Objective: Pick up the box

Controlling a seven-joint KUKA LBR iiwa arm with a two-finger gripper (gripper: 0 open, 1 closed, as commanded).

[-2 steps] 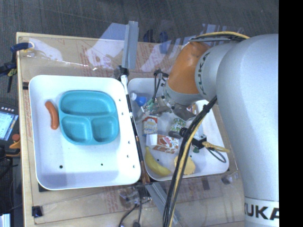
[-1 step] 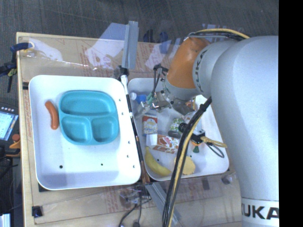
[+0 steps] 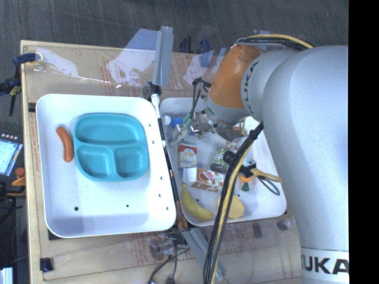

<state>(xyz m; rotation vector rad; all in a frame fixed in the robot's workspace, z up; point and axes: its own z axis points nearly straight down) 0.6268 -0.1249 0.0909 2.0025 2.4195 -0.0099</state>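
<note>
I'm looking down on the right bin [image 3: 272,203], and the box [image 3: 188,157] lies near its middle, just left of centre frame: a small carton with a red and white printed face turned up. A second flat packet [image 3: 208,178] sits just below and right of it, and a banana [image 3: 197,206] lies lower in the bin. My pincer [image 3: 198,125] hangs above the box's upper end, tucked under the orange wrist band; I cannot tell how it is set.

I judge the box light and thin-walled, likely to dent under a hard squeeze, with a glossy face that could slide. I would take it across its two long sides, near the middle, closing gently. The yellow cable [image 3: 228,194] draped over the bin crowds that spot.

The left bin [image 3: 53,212] carries a blue divided tray [image 3: 111,145] and a sausage [image 3: 66,143].
</note>
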